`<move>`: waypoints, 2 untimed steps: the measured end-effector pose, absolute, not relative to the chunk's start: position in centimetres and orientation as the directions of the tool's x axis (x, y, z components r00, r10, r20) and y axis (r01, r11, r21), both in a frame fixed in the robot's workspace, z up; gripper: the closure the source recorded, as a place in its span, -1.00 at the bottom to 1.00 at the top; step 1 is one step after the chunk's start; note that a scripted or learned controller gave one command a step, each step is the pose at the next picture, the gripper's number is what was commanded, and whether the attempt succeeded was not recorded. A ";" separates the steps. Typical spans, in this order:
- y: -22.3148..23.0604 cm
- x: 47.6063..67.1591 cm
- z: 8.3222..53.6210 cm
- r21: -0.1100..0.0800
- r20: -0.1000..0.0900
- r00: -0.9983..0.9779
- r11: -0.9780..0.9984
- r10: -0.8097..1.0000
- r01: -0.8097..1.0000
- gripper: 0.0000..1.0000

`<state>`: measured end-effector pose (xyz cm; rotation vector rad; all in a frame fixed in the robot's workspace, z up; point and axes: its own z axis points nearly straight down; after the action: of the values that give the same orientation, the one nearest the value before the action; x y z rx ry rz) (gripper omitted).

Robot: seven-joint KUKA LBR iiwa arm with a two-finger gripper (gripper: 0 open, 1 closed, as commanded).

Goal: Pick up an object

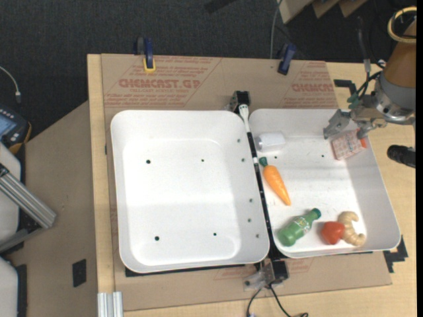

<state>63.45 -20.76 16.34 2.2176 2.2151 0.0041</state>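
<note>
Hanging at the right bin's [390,203] far right corner, the claw [345,125] had its metal tips over a small pinkish packet [347,146], though whether it gripped the packet or stood spread could not be told. Nearer the middle divider lay a white block [271,139] and, just below it, an orange carrot [277,183] close to the bin's left edge. Along the near rim sat a green bottle [298,226], a red tomato [333,232] and a tan curled piece [352,229], the last two touching. Bare white floor lay between packet and carrot. The left bin [125,177] offered broad room on the counter [99,111].
</note>
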 end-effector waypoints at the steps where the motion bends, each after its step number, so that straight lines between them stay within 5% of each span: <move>1: -19.6 62.2 8.1 -0.007 0.008 -0.002 0.002 1.000 1.000 -1.00; 2: -19.8 62.4 9.6 0.001 0.001 -0.002 0.002 1.000 1.000 1.00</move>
<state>62.40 -19.81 9.56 2.2190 2.2236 0.0023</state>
